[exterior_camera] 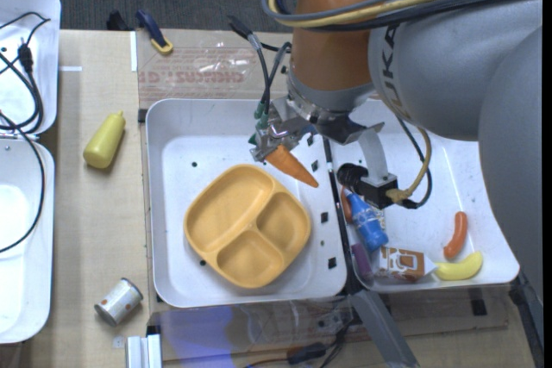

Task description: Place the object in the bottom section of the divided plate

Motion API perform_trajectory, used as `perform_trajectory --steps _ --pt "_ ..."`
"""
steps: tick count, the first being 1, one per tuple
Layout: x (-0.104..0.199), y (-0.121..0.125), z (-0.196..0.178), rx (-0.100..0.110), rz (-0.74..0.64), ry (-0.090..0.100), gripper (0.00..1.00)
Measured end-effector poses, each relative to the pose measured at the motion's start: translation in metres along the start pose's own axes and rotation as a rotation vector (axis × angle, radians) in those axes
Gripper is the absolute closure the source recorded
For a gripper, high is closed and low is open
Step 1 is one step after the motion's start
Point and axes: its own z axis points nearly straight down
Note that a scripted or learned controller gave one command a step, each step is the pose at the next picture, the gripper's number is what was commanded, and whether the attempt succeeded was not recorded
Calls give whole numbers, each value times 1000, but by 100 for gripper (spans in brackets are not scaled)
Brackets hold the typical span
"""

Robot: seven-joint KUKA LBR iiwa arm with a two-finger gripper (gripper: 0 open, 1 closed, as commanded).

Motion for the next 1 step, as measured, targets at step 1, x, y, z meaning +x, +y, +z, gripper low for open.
perform_trajectory --steps 1 --pt "0 0 0 0 0 0 0"
